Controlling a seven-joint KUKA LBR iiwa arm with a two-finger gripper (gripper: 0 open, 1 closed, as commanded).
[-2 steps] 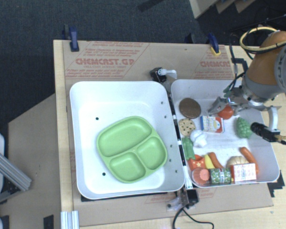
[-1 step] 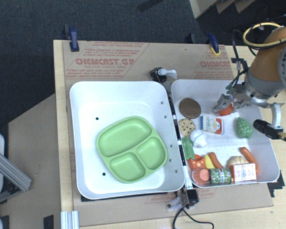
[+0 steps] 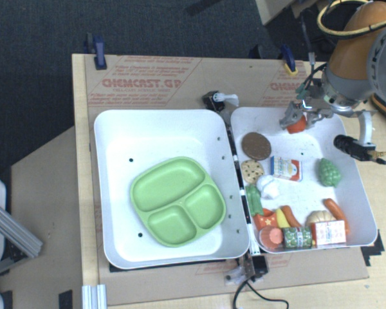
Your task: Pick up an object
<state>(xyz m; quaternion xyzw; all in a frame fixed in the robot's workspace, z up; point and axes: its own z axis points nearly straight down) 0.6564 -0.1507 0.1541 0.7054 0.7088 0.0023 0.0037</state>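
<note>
Here we see the end effector (image 3: 300, 116) at the far edge of the right-hand shallow white bin (image 3: 363, 195), its silvery fingers clenched on a small orange-red object (image 3: 297, 125) that sits between them. That small orange-red object is glossy and rounded, partly hidden by the fingers, so we cannot tell its full shape; it is close above the bin's far corner, and we cannot tell whether it touches the floor of the bin. Above the end effector we see the grey arm with the orange band (image 3: 359, 40) reaching in from the right.

Just nearer us in the same bin lies a brown round disc (image 3: 257, 145), with a speckled cookie-like piece (image 3: 251, 170) beside it and a small white carton with red print (image 3: 285, 168) next to that. A knobbly green ball (image 3: 329, 172) rests toward the right wall. At the near end we see a crowded cluster of toy food (image 3: 296, 227), among it a carrot, a red round piece and a red-and-white box.

The left-hand shallow white bin (image 3: 116, 140) holds a pale green plastic tray with three compartments (image 3: 177, 201). Both bins rest on the counter (image 3: 148, 82), covered by printed brown cardboard.
</note>
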